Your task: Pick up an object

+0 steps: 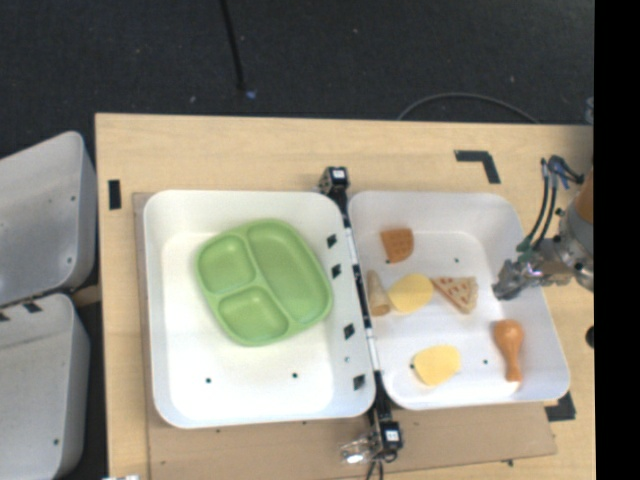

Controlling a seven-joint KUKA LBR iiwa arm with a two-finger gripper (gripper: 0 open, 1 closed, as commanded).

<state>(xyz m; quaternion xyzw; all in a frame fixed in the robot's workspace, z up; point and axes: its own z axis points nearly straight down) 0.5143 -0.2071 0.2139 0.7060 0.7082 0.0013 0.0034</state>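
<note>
On the far left, beside the desk (250,153), stand two white panels (40,218), one above the other. The desk is pale wood and carries two shallow white bins set side by side, touching along a hinged middle seam with black clips.

The left bin (170,368) holds a green tray (263,282) with three compartments, lying tilted near the bin's centre and toward its upper part.

The right bin (470,213) holds the food pieces. Nearest the seam lies a tan cone (377,294), upright in the view, touching a yellow round (411,293) just to its right. Above them, apart, sits an orange-brown chunk (397,245). Right of the yellow round, just beside it, lies a pizza wedge (457,292) with a red-dotted face. Lower down, a second yellow piece (437,364) lies alone near the bin's front wall. Further right, a drumstick (510,347) lies near the right wall, its thick end upward.

The tool (508,280) hangs at the bin's right side, above the drumstick and right of the pizza wedge, touching neither as far as can be seen. It is dark and blurred, so I cannot tell how it is set; nothing shows in it. The arm (575,238) behind it carries cables.
</note>
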